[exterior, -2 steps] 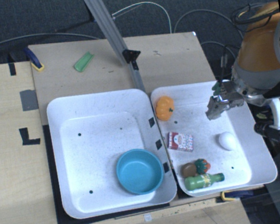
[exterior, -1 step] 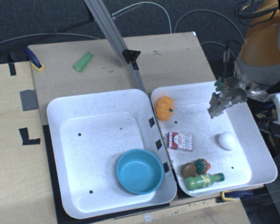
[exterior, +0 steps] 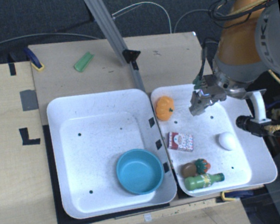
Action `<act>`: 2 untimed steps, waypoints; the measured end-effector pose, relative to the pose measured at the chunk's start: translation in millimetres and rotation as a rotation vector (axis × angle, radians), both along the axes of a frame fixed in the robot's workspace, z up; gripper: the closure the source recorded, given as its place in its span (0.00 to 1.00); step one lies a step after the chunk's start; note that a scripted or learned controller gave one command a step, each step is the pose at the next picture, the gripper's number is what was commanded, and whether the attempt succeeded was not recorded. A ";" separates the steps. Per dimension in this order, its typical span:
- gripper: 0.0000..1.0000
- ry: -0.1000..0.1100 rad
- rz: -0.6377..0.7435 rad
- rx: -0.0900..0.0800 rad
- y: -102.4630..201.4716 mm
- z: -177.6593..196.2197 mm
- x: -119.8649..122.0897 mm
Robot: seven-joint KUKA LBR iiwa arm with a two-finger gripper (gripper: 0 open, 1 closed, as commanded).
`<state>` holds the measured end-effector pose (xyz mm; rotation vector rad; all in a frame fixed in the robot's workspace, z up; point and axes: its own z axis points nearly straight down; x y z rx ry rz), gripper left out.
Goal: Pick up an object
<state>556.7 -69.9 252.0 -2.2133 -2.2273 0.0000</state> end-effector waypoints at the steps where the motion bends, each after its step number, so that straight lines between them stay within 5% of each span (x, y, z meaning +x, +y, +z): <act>1: 1.00 0.002 0.001 0.000 55.3 -16.1 -0.2; 2: 1.00 0.001 0.001 0.001 105.0 -9.9 1.5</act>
